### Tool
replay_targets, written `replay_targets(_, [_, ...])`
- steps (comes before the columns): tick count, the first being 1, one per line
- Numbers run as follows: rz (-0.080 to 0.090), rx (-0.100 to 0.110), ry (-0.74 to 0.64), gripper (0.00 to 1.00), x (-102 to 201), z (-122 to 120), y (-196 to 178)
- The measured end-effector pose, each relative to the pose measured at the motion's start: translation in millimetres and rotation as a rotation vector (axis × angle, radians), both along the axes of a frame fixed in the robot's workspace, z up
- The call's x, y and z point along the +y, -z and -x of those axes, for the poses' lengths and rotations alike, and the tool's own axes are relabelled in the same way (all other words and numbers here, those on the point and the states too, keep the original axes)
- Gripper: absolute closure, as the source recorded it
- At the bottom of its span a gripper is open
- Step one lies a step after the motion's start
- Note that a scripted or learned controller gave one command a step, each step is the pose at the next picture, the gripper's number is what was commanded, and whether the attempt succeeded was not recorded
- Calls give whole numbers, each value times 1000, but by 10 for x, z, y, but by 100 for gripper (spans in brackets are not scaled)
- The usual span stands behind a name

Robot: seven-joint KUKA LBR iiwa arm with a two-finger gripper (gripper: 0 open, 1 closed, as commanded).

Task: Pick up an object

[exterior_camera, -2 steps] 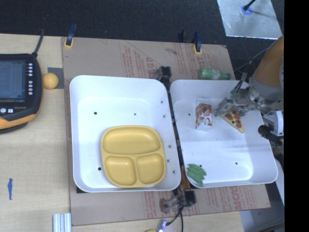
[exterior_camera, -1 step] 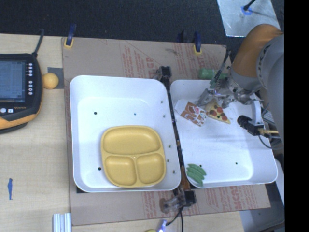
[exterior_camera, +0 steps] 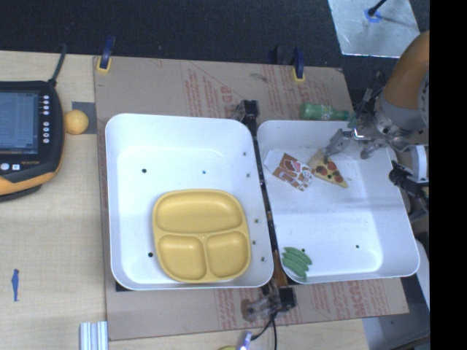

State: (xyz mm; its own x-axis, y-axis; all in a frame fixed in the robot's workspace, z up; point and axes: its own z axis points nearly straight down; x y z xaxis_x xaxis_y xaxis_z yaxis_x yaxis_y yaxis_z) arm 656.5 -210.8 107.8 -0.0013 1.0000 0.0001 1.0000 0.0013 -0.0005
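Gripper (exterior_camera: 341,143) low over right bin's (exterior_camera: 379,265) far edge, just beside pizza slice (exterior_camera: 328,170); whether open or closed, cannot tell. Patterned packet (exterior_camera: 293,171) left of slice, near dividing wall. Green pod (exterior_camera: 296,260) tight in near-left corner. Open floor across bin's middle and right. Yellow tray (exterior_camera: 202,233) in left bin (exterior_camera: 175,141).

both white bins (exterior_camera: 182,141) smooth plastic, slight sheen. yellow divided tray (exterior_camera: 201,233) matt plastic. brown cardboard sheet (exterior_camera: 211,86) under bins, printed, dull. bench (exterior_camera: 44,239) at left pale wood-grain.
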Motion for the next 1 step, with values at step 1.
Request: replay_targets(1, [3, -6, -3, 0, 380, 251, 120])
